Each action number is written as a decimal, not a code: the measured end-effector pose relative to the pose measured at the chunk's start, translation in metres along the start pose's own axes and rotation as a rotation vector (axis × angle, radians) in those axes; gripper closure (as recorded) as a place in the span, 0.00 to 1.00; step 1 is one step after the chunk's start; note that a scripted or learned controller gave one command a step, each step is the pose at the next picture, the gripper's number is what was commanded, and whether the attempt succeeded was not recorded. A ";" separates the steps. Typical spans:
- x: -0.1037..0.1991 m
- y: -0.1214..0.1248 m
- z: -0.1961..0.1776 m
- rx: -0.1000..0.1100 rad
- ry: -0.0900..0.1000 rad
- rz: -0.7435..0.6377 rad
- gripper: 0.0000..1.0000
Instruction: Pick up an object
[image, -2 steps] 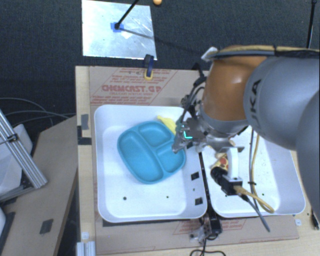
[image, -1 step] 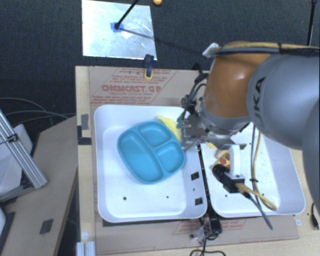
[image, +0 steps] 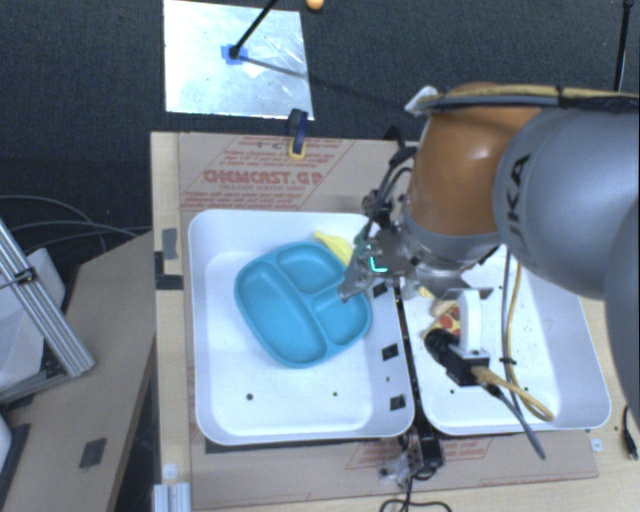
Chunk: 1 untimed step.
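A blue divided plate (image: 295, 305) lies in the left white bin (image: 290, 425), slightly above its middle. A yellow object (image: 335, 245) peeks out behind the plate's far right corner, partly hidden by the arm. My gripper (image: 362, 272) hangs low over the plate's right rim, close to the wall between the two bins. The bulky grey and orange wrist covers most of it. A small red and yellow item (image: 447, 320) lies in the right bin (image: 565, 350), just below the wrist.
A black fitting with a yellow cable (image: 500, 385) trails from the arm across the right bin. Brown cardboard (image: 265, 175) lies under both bins. A shiny sheet (image: 235, 60) sits beyond the bench, and metal framing (image: 40, 300) stands at the left.
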<state>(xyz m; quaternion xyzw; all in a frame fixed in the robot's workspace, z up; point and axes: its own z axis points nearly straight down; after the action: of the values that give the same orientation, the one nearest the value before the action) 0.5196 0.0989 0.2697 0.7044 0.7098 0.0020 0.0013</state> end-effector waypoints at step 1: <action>0.000 0.001 -0.010 -0.001 0.001 -0.005 1.00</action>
<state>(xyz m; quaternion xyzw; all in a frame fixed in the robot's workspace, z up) 0.5202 0.0991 0.2802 0.7025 0.7117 0.0027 0.0014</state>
